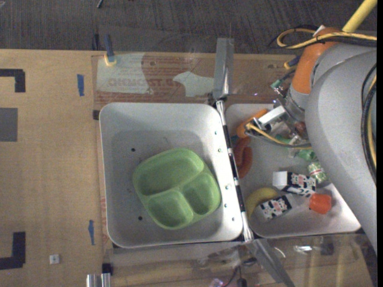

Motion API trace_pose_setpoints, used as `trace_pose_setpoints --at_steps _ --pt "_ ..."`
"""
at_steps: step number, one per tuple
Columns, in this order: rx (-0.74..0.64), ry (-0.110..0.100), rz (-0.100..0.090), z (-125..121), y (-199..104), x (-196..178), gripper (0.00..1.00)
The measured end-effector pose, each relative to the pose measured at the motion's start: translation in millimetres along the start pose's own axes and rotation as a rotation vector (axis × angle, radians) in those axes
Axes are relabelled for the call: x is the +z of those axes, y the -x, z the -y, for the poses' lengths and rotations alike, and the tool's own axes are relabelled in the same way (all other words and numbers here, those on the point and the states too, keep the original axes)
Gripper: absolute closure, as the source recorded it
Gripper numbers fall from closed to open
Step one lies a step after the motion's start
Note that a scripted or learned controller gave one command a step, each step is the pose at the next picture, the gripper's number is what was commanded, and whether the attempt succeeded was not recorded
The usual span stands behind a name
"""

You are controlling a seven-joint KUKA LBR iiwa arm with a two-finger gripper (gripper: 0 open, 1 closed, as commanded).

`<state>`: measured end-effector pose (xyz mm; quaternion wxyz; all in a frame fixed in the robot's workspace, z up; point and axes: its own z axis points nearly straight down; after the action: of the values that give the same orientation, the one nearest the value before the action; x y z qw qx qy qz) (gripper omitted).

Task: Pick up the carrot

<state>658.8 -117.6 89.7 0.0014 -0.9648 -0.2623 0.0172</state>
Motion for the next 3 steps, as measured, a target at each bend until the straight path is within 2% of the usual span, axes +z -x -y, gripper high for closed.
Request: trace_pose_setpoints --at_steps 1,2,3 --pt "-0.008 0.008 -0.021 4 -8 -10 1.0" --pt "-0.347 0.018 -0.03 58 -17 -110 1.0" --pt "0.331 0.003 -0.032 98 2 -93 1.0"
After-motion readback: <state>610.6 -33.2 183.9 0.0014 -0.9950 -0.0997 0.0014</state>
